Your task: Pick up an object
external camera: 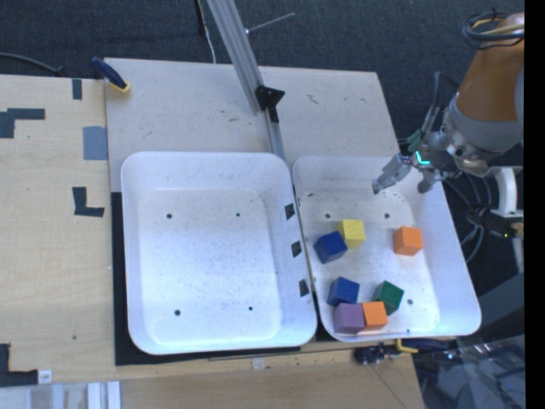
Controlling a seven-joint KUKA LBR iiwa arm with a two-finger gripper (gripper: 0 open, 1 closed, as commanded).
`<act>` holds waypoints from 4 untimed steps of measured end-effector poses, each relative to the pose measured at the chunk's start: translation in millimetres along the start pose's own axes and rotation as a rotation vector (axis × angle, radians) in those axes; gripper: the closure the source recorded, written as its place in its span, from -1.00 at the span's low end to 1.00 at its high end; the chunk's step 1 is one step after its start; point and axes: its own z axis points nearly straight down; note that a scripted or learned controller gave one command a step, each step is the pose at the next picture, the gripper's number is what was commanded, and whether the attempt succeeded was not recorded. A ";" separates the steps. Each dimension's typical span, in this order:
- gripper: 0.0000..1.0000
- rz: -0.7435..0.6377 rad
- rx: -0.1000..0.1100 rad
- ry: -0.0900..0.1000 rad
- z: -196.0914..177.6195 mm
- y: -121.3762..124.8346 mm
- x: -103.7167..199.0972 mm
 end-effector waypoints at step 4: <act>-1.00 0.000 -0.001 -0.001 157.1 7.0 3.4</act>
